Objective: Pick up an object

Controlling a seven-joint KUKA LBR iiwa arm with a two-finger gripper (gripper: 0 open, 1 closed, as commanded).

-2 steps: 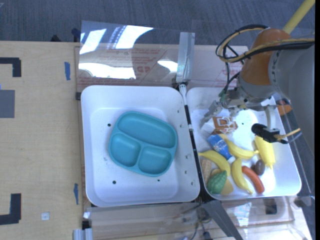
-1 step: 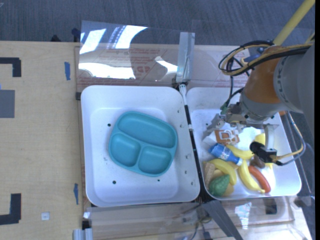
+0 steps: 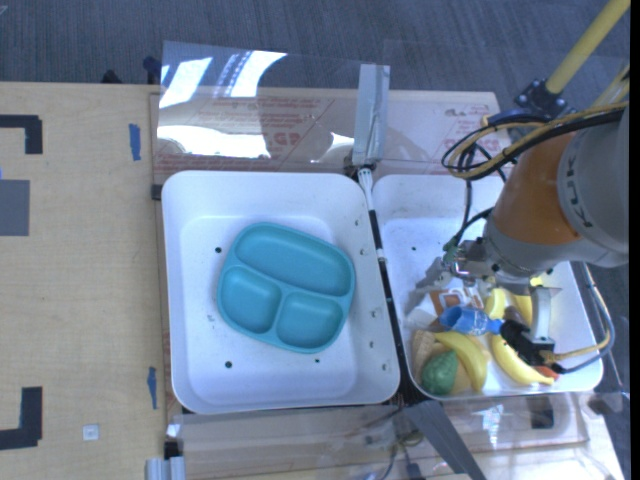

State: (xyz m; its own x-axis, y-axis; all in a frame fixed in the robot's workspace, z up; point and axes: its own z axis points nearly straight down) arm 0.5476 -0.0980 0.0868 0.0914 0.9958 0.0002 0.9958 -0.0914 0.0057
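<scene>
My gripper hangs low over the right bin, just above a heap of toy food at the bin's front. In the heap lie a yellow banana, a second banana, a green round fruit, a small blue piece and an orange-brown piece. The gripper sits at the heap's upper left edge, close to the orange-brown piece. The arm's wrist and orange band cover the bin's right side.
The left bin holds a teal divided plate in its middle. A grey divider post stands between the bins at the back. Black and yellow cables loop above the right bin.
</scene>
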